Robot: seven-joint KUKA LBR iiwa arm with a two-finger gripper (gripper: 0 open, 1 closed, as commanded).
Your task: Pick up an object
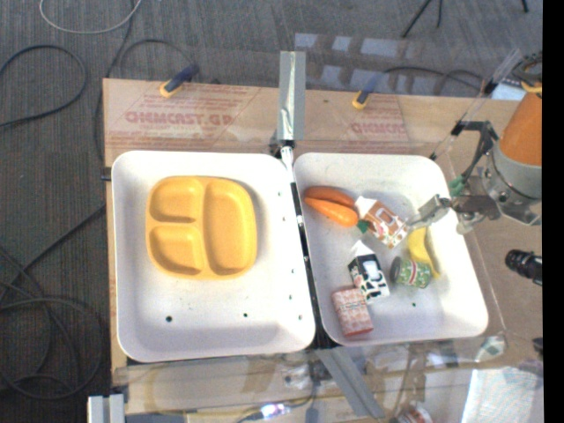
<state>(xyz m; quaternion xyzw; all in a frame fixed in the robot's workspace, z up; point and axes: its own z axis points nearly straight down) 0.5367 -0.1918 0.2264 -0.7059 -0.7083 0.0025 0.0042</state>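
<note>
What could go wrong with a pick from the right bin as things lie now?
1. The gripper sits over a tight cluster: banana, green can and small carton. It may catch two things, or nudge one aside.
2. The banana lies near the right bin's wall, which could block a clean descent.

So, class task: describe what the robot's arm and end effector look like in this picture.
The arm enters at the right edge: a grey body with an orange band above the wrist. Dark brackets and thin cables surround the wrist. The end effector is slim, pale grey metal, reaching out over the right bin.
</note>
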